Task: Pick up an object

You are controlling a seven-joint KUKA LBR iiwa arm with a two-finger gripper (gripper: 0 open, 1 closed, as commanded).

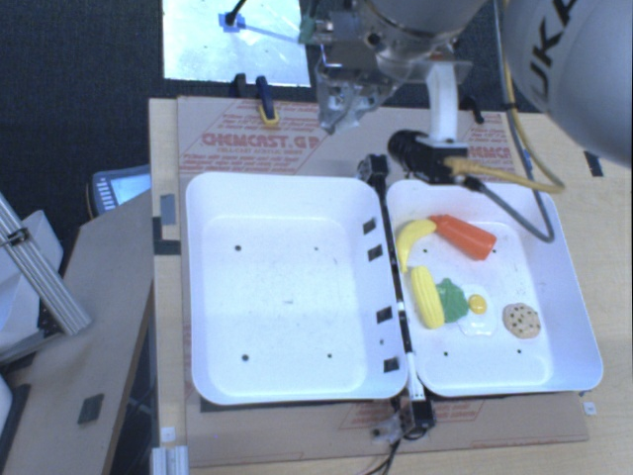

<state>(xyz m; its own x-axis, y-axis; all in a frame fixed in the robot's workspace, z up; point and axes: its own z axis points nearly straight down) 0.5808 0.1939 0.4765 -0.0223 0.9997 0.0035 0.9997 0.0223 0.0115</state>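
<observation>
Pincer point(341, 117) hangs above our bench's far edge; we cannot tell its state. Banana point(413, 237) and carrot point(465, 236) lie nearer us, rightward.

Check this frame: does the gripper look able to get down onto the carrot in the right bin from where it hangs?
Probably yes. The gripper hangs above the bench behind the bins, and the carrot lies uncovered, touching only the banana at one end.
</observation>
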